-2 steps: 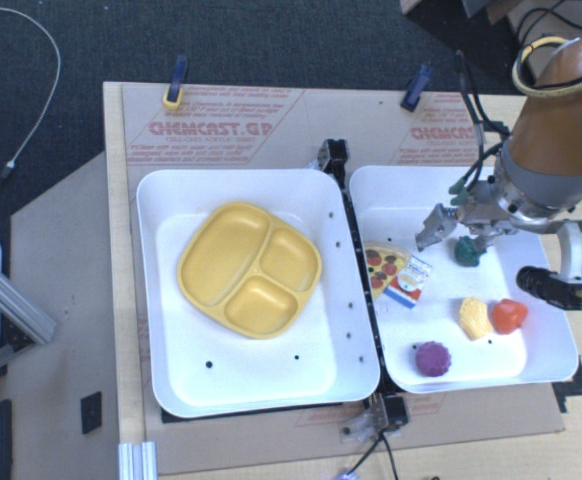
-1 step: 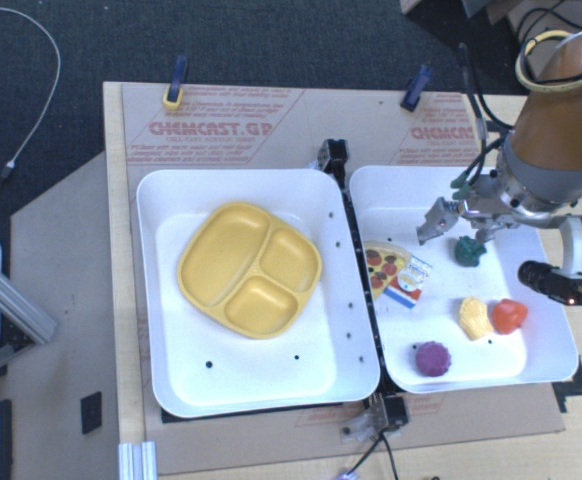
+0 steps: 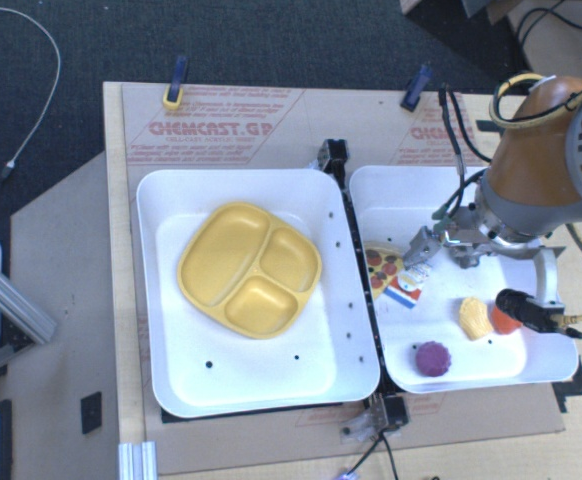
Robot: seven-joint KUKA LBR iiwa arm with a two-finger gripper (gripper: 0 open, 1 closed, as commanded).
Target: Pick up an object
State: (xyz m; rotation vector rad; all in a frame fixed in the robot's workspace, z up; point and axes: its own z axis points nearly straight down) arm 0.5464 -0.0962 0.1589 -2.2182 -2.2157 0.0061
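From above, the arm leans in from the right over the right-hand bin (image 3: 531, 368), and its hand (image 3: 418, 252) hangs low at that bin's left side. I cannot tell how it is set. Just below and to the left of it, nearly touching, lies a flat pizza-slice toy (image 3: 381, 266) on a small red, white and blue card (image 3: 403, 292); that looks the likeliest target, its long axis running towards the front of the desk (image 3: 131, 128). A yellow lump (image 3: 474, 319), a red piece (image 3: 506, 320) and a purple ball (image 3: 432, 359) lie farther towards the front right. A yellow divided plate (image 3: 250, 269) sits in the left bin (image 3: 171, 368), well apart.
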